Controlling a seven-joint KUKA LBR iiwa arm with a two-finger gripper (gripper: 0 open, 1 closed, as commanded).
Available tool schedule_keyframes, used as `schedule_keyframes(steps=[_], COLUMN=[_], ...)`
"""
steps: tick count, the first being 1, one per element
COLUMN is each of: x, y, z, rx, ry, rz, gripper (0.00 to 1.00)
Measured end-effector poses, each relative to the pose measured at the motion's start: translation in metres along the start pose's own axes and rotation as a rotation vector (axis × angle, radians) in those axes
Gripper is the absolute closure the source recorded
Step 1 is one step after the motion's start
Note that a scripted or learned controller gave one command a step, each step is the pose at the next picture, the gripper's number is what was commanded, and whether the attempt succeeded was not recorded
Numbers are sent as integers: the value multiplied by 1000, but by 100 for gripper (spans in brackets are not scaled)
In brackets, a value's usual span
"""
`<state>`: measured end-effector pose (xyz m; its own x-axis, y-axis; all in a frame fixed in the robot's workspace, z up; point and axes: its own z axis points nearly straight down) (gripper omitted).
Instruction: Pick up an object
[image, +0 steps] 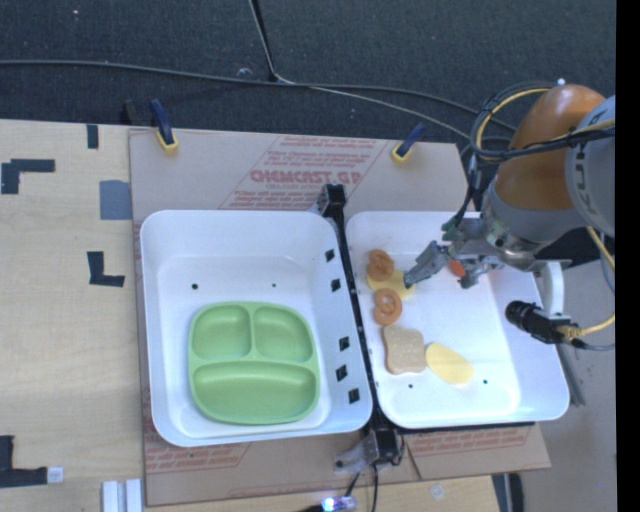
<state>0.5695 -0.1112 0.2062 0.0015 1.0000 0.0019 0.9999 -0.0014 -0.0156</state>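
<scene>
Pretzel (381, 266) beside hand (440, 268), fingertip partly covering yellow piece (392, 283)

1. A pale wooden tabletop (60, 330) fills the left and lower part of the view, with dark tape marks (98, 268) stuck on it.
2. A brown cardboard sheet (290, 175) with red printing lies flat on the tabletop, held at its far edge by two blue and yellow clamps (163, 128).
3. Beyond the tabletop lies dark carpeted floor (380, 40).
4. Black cables (268, 60) trail across that floor.
5. The light is even and soft, with faint shadows.
</scene>
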Motion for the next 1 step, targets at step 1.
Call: schedule_keyframes(steps=[1], x=[0], y=[3], z=[-8], rx=[-14], ry=[-2], rz=[-3], gripper=[0])
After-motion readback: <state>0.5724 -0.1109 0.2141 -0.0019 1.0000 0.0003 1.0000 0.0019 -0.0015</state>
